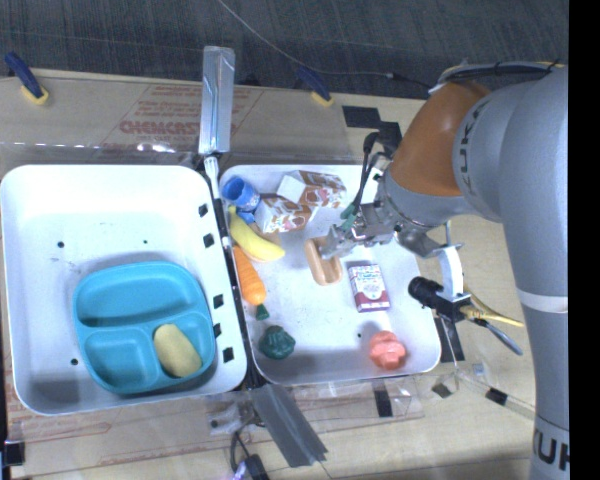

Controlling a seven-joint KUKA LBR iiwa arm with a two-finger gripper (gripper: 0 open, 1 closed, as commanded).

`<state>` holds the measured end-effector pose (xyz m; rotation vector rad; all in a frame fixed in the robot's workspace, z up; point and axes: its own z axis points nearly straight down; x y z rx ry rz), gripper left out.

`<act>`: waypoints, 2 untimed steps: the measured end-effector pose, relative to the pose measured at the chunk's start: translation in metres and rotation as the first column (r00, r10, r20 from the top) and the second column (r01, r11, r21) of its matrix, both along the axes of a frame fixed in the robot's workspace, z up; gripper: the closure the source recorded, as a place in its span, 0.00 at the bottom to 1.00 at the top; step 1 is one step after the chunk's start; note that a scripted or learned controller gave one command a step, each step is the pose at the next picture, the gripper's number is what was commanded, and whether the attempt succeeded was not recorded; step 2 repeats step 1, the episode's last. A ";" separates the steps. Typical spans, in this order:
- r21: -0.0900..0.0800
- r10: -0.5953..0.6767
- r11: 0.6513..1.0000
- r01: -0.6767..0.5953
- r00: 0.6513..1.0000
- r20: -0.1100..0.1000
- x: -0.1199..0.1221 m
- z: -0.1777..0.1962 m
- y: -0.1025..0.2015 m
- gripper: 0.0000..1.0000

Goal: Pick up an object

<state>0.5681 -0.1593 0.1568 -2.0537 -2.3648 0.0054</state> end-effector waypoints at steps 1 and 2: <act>-0.005 -0.434 0.901 0.434 0.901 0.002 0.015 0.032 0.073 1.00; -0.005 -0.434 0.901 0.434 0.901 0.002 0.015 0.032 0.073 1.00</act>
